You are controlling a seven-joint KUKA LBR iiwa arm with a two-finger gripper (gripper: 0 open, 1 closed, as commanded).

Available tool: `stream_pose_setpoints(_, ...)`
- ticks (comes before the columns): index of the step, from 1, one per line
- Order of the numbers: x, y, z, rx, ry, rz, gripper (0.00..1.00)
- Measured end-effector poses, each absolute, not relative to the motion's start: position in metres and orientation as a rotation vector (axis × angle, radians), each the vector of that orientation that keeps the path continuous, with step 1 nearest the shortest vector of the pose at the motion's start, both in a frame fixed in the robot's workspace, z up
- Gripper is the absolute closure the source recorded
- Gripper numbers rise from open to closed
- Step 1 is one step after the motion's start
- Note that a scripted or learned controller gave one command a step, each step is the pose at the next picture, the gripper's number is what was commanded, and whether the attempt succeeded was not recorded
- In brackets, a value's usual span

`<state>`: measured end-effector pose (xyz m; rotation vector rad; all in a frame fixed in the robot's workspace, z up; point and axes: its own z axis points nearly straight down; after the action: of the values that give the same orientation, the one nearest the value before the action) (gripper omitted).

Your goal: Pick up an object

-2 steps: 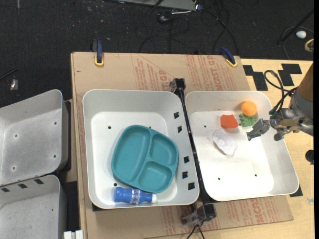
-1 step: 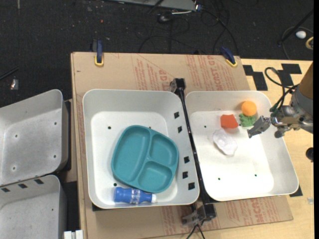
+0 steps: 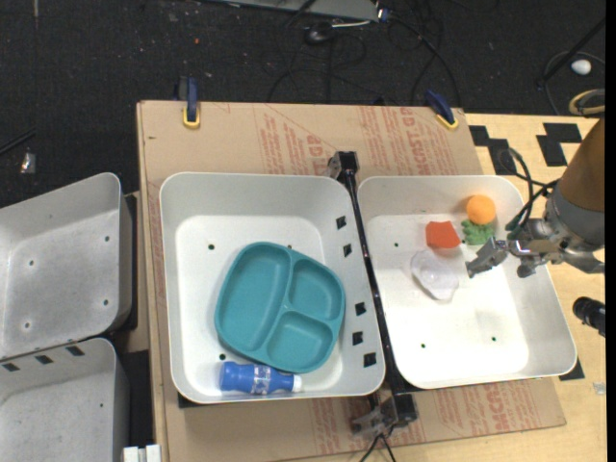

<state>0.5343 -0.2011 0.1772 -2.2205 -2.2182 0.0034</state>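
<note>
White right bin [image 3: 539, 354] is your landmark: near its upper right corner the end effector [image 3: 502, 255] hangs with jaws apart and nothing between them, so note the clear cup [image 3: 436, 275] just left, red block [image 3: 442, 234] up-left.

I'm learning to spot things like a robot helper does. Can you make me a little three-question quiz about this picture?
1. True or false: the teal plate lies in the left bin.
2. What lies next to the plate, near the left bin's front edge? A) a blue bottle B) a spoon C) a shoe
3. Fill in: the hand hangs over the ____ bin, near the red block and the orange ball.

Key: 1 true; 2 A, the blue bottle; 3 right, meaning the right bin.
</note>
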Motion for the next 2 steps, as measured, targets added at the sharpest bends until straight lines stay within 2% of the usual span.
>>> stream_pose_setpoints(1,0.528,-0.194,0.116,-2.219,-2.216,0.004,0.00)
stream_pose_setpoints(2,0.528,-0.193,0.091,-2.220,-2.218,0.002,0.00)
